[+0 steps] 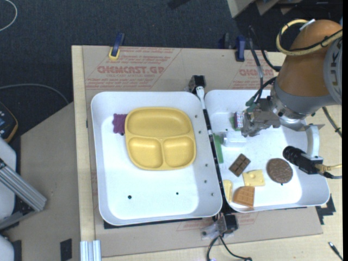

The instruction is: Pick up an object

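Two shallow white bins sit side by side on a bench, seen from above at a slant.

In the right bin (311, 188), nearest the viewer at about 7 o'clock, lies a tan waffle square (244, 196), with a pale yellow piece (227, 188) just beside it at the bin's left wall. Just behind the waffle is a yellow cheese piece (254, 178). A round brown cookie (279, 170) lies at about 5 o'clock, and a small brown block (239, 165) at 8 o'clock. A green item (218, 147) lies along the left wall at 9 o'clock.

Farther back, at about 10 o'clock in this bin, the gripper (247, 123) hangs low; whether it is open or closed cannot be told, and nothing is visibly held. The orange-banded arm (310, 58) rises behind it at 1 o'clock.

The left bin (157, 203) holds a yellow divided plate (160, 137) toward 12 o'clock, with a purple item (119, 123) touching its left edge.
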Controlling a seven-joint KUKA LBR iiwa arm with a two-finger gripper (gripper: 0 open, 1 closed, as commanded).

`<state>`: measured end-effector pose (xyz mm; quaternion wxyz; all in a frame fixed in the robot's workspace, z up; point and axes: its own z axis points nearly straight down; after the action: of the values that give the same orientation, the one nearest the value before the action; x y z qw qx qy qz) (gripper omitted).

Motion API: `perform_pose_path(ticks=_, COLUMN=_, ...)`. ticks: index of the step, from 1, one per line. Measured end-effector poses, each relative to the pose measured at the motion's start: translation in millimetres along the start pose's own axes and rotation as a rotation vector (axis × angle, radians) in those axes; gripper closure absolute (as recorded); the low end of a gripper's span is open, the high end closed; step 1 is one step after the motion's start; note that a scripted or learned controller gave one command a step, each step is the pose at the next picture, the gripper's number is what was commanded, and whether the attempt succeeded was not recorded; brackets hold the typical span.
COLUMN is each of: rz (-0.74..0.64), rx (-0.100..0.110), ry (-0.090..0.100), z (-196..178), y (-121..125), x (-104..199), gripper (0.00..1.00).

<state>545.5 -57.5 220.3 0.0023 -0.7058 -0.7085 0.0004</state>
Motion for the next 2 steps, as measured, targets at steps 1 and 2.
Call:
perform_pose_path(ticks=1, rz=-0.002, rx=-0.001, ry=0.0, z=-7.9, y=-6.1, x=44.8, gripper=1.0)
perform_pose_path(ticks=2, rz=-0.001, rx=0.0, ry=-0.001, z=2.0, y=-13.0, x=95.4, gripper=1.0)
